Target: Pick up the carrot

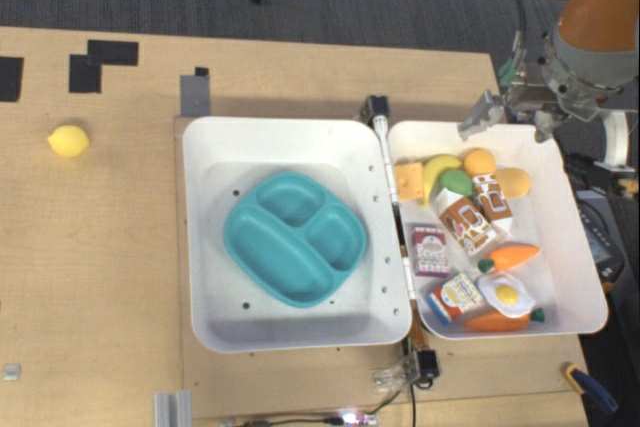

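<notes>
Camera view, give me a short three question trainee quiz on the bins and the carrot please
1. True or false: the teal divided plate lies in the same bin as the carrot.
2. Which lies outside both bins: A) fried egg, B) lemon, C) purple card?
3. Fill in: the gripper hangs over the right bin's ____ edge.

Key: 1 false; 2 B; 3 far.
</notes>
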You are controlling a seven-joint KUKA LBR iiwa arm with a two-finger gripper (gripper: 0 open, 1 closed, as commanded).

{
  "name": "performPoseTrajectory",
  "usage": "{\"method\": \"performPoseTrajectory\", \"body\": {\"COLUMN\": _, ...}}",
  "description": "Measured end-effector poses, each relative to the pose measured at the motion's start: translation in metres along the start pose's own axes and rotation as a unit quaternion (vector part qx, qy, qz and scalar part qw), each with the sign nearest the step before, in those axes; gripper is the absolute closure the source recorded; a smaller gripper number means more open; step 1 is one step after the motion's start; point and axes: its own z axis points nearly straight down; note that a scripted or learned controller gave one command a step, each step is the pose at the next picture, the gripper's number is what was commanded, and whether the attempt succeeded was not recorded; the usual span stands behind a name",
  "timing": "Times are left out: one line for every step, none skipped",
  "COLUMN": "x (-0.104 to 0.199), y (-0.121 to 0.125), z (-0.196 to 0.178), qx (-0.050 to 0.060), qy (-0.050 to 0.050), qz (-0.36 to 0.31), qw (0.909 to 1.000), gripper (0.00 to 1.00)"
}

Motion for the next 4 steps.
{"method": "performPoseTrajectory", "body": {"x": 0.047, "y": -0.005, "z": 0.099, "qx": 0.002, "qy": 0.001, "qz": -0.002, "qw": 1.0, "gripper": 0.0}}
{"method": "performPoseTrajectory", "body": {"x": 0.011, "y": 0.024, "z": 0.198, "qx": 0.0, "qy": 0.0, "qz": -0.116, "qw": 0.9932, "gripper": 0.0}}
{"method": "performPoseTrajectory", "body": {"x": 0.011, "y": 0.024, "z": 0.198, "qx": 0.0, "qy": 0.0, "qz": -0.116, "qw": 0.9932, "gripper": 0.0}}
{"method": "performPoseTrajectory", "body": {"x": 0.011, "y": 0.024, "z": 0.198, "qx": 0.0, "qy": 0.0, "qz": -0.116, "qw": 0.9932, "gripper": 0.0}}
